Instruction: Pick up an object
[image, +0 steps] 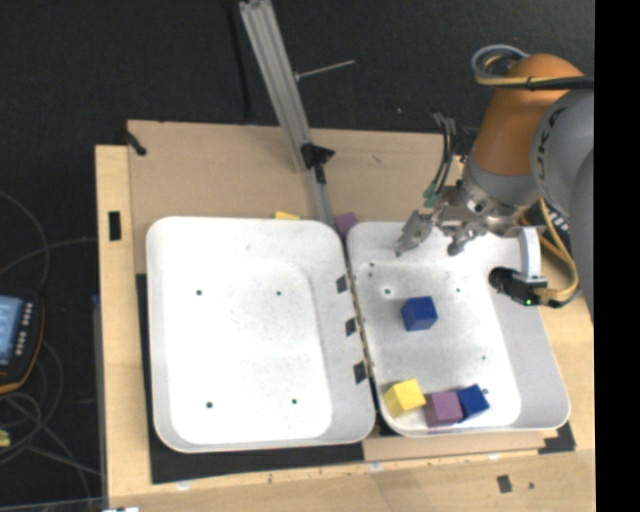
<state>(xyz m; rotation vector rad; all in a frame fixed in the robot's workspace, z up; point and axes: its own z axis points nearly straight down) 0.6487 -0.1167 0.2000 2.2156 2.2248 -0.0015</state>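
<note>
In the right bin (520, 345) a blue cube (419, 313) lies alone near the middle. Along the bin's front edge sit a yellow cube (404, 396), a purple cube (444, 408) and a smaller blue cube (473, 400), close together. My gripper (434, 238) hangs over the back of the right bin, open, its two fingers spread apart with nothing between them. It is above and slightly right of the lone blue cube, apart from it.
The left bin (245, 330) sits beside the right one. A slanted metal rod (285, 95) rises behind the bins. A small yellow block (287, 215) and a purple block (346, 222) lie on the bench just behind the bins' back rims.
</note>
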